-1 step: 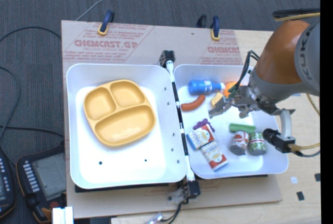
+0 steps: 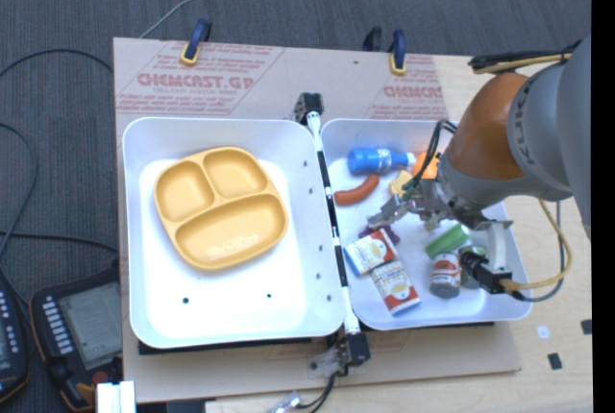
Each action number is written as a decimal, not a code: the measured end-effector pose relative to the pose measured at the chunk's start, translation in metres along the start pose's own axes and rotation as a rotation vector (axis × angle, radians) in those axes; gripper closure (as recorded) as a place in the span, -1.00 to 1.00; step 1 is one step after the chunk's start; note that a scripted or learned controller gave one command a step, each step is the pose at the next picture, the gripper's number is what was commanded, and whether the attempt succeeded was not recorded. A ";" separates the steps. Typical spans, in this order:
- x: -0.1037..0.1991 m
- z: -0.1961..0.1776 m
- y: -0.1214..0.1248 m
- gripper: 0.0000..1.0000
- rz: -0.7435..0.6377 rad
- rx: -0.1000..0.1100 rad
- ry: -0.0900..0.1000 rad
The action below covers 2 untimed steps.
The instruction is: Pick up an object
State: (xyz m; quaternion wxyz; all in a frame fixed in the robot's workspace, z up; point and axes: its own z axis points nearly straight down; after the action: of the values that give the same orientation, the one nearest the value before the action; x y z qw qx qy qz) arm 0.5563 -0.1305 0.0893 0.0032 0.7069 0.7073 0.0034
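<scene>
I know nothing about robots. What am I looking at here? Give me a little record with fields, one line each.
Left bin: holds a yellow divided plate
Right bin: holds a blue bottle, a hot dog, two small cartons, a green object and a small can
Arm: grey with an orange band, reaching in from the right over the right bin
Gripper: low among the items, just above the cartons
Held object: none visible between the fingers

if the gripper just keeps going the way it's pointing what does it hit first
Probably the red-and-white carton just below-left of the gripper, which seems to point down-left into the right bin. Depth is unclear from above.
</scene>
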 end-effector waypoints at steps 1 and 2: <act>0.000 -0.012 0.002 1.00 0.001 -0.006 0.000; 0.000 -0.011 0.001 -1.00 0.001 -0.002 0.000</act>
State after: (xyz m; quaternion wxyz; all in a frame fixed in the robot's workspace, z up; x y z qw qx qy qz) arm 0.5571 -0.1304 0.0999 0.0040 0.7071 0.7071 0.0043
